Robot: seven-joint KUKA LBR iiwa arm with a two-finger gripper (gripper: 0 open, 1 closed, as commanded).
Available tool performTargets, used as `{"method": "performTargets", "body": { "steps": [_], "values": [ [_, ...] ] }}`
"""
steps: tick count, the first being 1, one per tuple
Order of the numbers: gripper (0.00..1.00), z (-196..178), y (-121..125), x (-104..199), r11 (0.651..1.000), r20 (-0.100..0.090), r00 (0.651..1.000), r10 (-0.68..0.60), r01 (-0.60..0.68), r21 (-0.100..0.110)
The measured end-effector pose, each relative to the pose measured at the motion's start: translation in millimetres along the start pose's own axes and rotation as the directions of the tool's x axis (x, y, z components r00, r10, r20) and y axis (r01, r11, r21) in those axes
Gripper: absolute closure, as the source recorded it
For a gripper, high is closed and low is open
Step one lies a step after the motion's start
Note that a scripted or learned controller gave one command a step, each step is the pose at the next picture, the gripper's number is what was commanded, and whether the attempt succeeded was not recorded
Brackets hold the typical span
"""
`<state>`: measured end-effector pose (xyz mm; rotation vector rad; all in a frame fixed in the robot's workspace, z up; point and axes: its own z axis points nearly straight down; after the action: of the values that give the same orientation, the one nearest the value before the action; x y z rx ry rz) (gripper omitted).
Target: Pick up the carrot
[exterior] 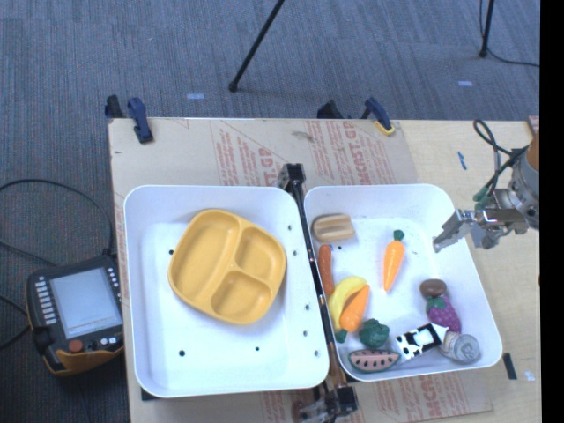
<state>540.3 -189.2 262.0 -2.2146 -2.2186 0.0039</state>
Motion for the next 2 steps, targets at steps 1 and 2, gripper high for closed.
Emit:
{"method": "performTargets", "body": {
  "steps": [1, 2],
  "values": [
    [0.00, 164, 24, 28, 0.995, -0.004, 0.995, 0.103, -0.103, 0.018],
    [1.00, 147, 28, 25, 0.994, -0.004, 0.994, 0.107, -0.107, 0.007]
  ]
}}
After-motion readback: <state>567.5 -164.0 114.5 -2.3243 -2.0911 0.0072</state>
